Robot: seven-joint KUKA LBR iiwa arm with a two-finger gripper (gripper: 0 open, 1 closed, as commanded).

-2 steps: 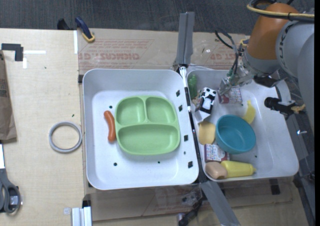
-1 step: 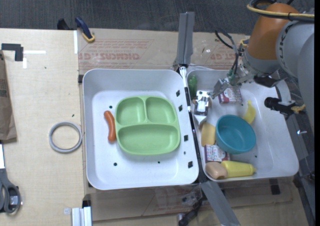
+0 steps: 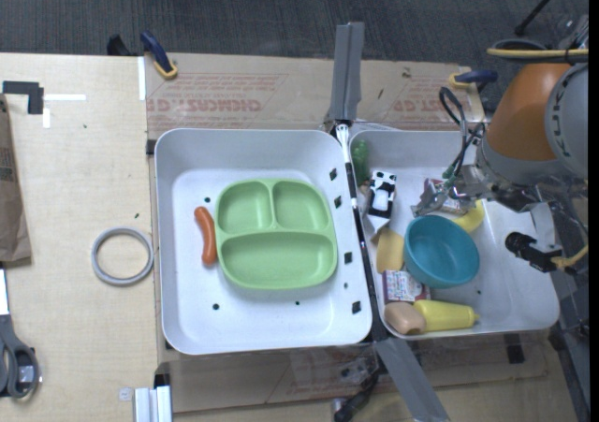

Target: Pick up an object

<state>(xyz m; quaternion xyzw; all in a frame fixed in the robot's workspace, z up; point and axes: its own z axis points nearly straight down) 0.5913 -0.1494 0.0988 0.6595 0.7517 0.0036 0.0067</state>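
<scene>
Arm reaching into the right-hand bin, over a clutter of small things.

The bench (image 3: 75, 158) carries two white bins: the left bin (image 3: 178, 252) holds a green divided plate (image 3: 276, 233) with a small orange sausage (image 3: 205, 234) just beside its left edge. In the right bin (image 3: 524, 308) the arm (image 3: 533, 121) comes down near the back, its end effector (image 3: 447, 194) just above a blue bowl (image 3: 443, 250); whether it is apart or together, I cannot tell. A yellow banana (image 3: 468, 217) peeks from behind the bowl, nearest the end effector, so it seems the likely pick. It looks light, smooth and a little slippery; taking it across its narrow middle should hold best. A yellow bottle (image 3: 445, 315) lies in front.
</scene>
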